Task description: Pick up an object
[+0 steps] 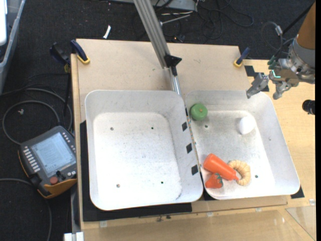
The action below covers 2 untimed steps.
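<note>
Seen from above at a slant, two shallow white bins sat side by side on a tan surface [130, 64]. The left bin [95, 134] lay bare. The right bin [281, 149] held four small things: a green ball [199, 111] near its upper left corner, a white rounded piece [245, 124] right of the ball, and low down an orange carrot-shaped toy [220, 166] touching a red piece [214, 181] and a curled tan piece [241, 171]. The pincer [271, 87] hung at the bin's upper right corner, above the rim, its two fingers apart and nothing between them. By my judgement the pick had not begun: no object was lifted and all four rested on the bin floor. The white piece lay nearest the pincer, with open floor around it. The carrot cluster sat crowded together, near the bin's left wall, so I judged it less easy to reach
</note>
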Motion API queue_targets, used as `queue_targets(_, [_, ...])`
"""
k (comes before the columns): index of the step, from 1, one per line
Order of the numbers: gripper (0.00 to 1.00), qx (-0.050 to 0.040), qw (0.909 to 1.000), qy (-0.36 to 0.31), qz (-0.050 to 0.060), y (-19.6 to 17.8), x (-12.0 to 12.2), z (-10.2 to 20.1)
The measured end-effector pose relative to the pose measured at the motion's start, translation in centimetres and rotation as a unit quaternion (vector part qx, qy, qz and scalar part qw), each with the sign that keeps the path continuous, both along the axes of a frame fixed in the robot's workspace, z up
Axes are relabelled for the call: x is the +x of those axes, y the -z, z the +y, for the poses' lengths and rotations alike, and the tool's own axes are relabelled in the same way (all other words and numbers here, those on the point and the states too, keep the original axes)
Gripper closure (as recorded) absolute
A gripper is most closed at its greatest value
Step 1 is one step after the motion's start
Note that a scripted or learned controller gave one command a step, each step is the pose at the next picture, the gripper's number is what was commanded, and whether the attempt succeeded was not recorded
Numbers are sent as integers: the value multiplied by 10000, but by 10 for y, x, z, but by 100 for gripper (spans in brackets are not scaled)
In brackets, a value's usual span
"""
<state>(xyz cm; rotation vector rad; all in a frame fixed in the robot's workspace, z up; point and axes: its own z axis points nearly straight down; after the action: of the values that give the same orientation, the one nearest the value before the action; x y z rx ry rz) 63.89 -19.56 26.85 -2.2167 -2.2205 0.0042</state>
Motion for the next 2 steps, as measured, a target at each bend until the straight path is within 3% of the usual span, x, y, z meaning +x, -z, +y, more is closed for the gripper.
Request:
queue_targets(1, [0, -8, 10000, -11, -23, -3, 1, 0])
queue_targets(2, [0, -5, 10000, 6, -5, 42, 5, -3])
